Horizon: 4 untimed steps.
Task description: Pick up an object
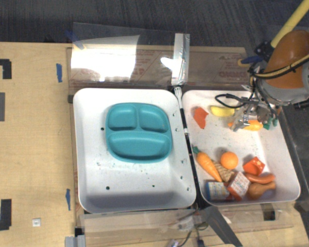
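The pincer (245,121) hangs low in the right bin (288,153), near its far edge. Whether it is apart or together cannot be told. It sits right at a small orange piece (253,126), touching or just above it, with a yellow banana (221,111) just beside it. Nearer in that bin lie a carrot (208,165), an orange (229,160) and other toys. The left bin (87,153) holds 1 teal plate (139,131).
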Available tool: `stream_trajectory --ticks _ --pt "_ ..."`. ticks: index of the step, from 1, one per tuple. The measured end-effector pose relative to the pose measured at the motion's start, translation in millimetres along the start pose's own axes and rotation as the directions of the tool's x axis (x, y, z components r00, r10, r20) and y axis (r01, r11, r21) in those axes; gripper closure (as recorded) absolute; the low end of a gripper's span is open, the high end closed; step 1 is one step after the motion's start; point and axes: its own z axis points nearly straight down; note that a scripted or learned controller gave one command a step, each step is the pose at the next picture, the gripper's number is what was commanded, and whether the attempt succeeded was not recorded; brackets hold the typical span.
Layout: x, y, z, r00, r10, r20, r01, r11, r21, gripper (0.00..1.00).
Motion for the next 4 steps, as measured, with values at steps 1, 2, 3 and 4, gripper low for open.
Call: stream_trajectory --ticks 1,2,3,4 --pt "5 36 -120 0.991 -0.137 0.0 0.137 0.991 -0.003 1.0" --pt "13 111 -82 0.98 -0.197 -0.017 0.197 0.98 -0.009 1.0" --pt "-11 114 -174 0.964 -0.265 0.001 0.265 0.964 -0.004 1.0" --pt "70 86 -124 0.953 -0.302 -0.015 0.302 0.953 -0.007 1.0"
